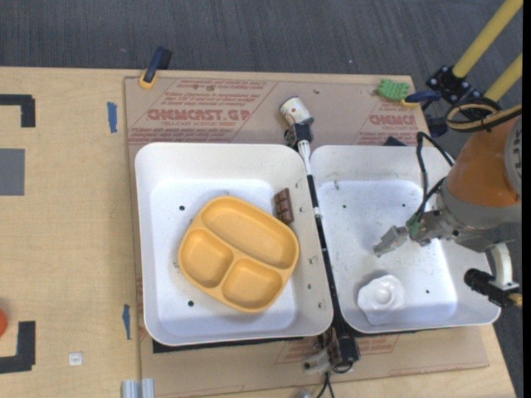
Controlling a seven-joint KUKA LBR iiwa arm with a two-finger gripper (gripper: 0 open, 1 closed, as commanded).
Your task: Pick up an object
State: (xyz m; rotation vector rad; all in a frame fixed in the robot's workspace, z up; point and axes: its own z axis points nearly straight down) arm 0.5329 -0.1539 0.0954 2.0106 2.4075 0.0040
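White plastic lid (pixel 381 293) lying near the right bin's (pixel 365 168) near edge, open floor beyond; claw (pixel 388 241) hovering just above, grip impossible to tell.

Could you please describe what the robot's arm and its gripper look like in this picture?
The arm is grey with a broad orange band above the wrist, and a black cable loops along it. The gripper is slim, grey and metallic.

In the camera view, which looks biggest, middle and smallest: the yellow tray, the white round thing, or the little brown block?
Largest to smallest, as they look:
1. yellow divided tray, in the left bin
2. white round object, in the right bin
3. small brown block, touching the tray's upper right edge

The gaps are clear, so nearness changes nothing.
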